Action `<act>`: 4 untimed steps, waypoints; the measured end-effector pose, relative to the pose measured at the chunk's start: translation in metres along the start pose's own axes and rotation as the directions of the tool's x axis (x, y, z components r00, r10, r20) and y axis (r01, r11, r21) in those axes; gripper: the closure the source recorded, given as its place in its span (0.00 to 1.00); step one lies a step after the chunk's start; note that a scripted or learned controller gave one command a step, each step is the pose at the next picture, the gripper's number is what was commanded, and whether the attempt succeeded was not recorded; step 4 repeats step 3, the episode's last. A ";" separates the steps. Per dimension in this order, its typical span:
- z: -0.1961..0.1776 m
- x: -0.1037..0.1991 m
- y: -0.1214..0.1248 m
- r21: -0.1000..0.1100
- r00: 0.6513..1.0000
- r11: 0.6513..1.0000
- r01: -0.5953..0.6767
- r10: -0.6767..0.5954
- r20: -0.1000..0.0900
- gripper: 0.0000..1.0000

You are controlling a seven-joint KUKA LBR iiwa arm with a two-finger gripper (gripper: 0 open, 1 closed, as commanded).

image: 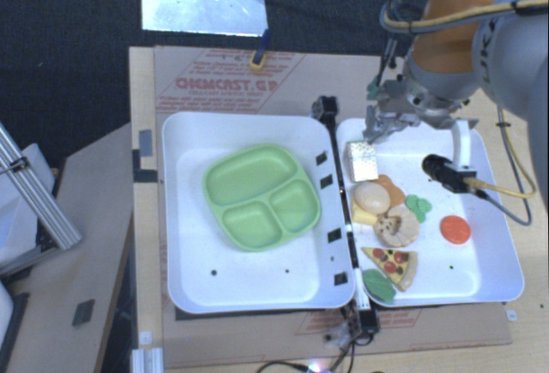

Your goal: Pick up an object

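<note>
The arm [480, 28] comes in from the right, its orange band up near the top corner, and bends down over the back of the right bin [497, 217]. The gripper [375, 133] hangs just above the far left corner of that bin, right over a small shiny silver block [361, 161]. From where I stand I cannot tell how far apart the fingers are, and I see nothing clearly caught between them.

The silver block sits on the bin floor against the left wall. Just in front of it the toy food is bunched together: a pale round bun [371, 195] touching an orange piece [394, 189], a yellow wedge [364, 216] beside them, then a speckled cookie [396, 228] with a green leaf [419, 207] next to it. Nearer the front lies a pizza slice [393, 262] and a green piece [376, 285] at the front left corner. A red-orange disc [455, 229] lies by itself, well apart towards the right.

The left bin [184, 191] holds a green divided tray [261, 195]. Both bins rest on a cardboard sheet [225, 81] on the desk [94, 217].
</note>
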State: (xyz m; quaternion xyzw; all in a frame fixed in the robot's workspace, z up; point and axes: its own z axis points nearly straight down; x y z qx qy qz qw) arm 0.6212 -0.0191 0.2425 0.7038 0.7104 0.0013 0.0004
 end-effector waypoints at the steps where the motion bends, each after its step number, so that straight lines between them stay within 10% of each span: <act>1: 0.007 0.052 0.007 0.000 1.000 1.000 0.000 0.000 0.000 1.00; 2: 0.027 0.105 -0.003 0.003 1.000 1.000 0.000 0.000 -0.001 1.00; 4: 0.008 0.106 -0.011 0.000 1.000 1.000 -0.003 0.003 0.000 1.00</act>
